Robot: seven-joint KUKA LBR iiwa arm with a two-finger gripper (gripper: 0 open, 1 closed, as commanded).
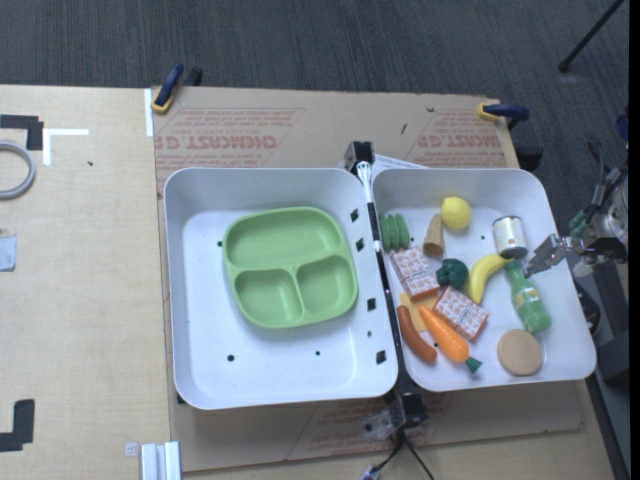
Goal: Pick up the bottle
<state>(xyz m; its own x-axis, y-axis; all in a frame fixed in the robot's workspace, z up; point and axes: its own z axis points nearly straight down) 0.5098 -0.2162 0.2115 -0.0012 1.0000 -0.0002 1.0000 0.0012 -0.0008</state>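
The bench [70,298] is pale wood, with a brown cardboard sheet [330,133] laid under two white bins and held by blue-and-yellow clamps [167,86] at its far corners. Dark grey carpet [300,18] runs beyond the bench at twelve o'clock.

The left bin [190,368] holds a green divided plate [291,265] near its centre. The right bin [560,368] holds the clutter: the green bottle [526,299] lies on its side toward three o'clock in that bin, near the right wall, with a banana [485,273] just beside it at nine o'clock, a silver can [509,235] at twelve and a tan round disc [520,352] at six. A lemon [456,212], carrot [444,335] and small red-and-white packets [412,271] lie further left.

The gripper [545,256] reaches over the right rim, its tips just above the bottle's cap end; whether they are apart or together cannot be told.
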